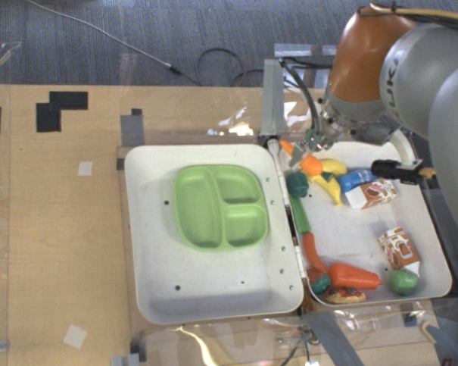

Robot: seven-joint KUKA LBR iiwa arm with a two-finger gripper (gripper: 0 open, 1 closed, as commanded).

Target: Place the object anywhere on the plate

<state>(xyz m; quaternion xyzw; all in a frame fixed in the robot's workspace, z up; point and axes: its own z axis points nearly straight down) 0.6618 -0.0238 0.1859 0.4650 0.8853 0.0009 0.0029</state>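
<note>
A green divided plate (219,205) lies in the left white bin (158,288). My gripper (312,141) hangs over the back left corner of the right bin (438,283), close to the wall between the bins. Just below it lies a small orange toy (311,166), beside a yellow banana (331,178). A tiny orange piece (286,147) sits at the gripper's left. I cannot tell whether anything is held.
The right bin holds several toy foods: a teal piece (296,184), a blue piece (355,179), a white carton (373,192), a red-and-white box (398,247), a carrot (354,274), a green ball (403,281). The arm's orange band (363,51) looms above.
</note>
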